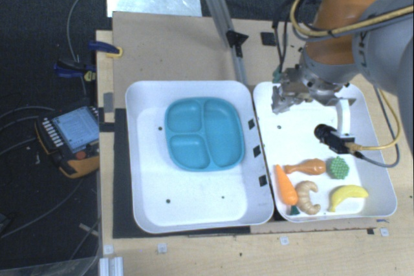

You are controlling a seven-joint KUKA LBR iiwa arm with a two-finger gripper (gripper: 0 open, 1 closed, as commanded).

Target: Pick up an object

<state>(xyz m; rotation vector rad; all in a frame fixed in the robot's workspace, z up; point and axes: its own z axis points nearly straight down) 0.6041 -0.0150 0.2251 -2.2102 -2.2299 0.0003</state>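
While the gripper (pixel 283 100) hangs over the far left corner of the right bin (pixel 372 132), whether it is released or clenched cannot be told; nothing shows in its grasp; along that bin's near edge lie a carrot (pixel 285 185), a drumstick (pixel 306 169), a green broccoli piece (pixel 337 168), a tan curled piece (pixel 308 196) and a banana (pixel 347 196); the left bin (pixel 145 158) carries a blue divided plate (pixel 204 134) toward its far edge.

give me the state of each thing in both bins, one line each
blue divided plastic plate: flat in left bin
orange toy carrot: lying in right bin
yellow toy banana: lying near right bin's front corner
green toy broccoli: resting behind banana
pincer: over right bin's far end
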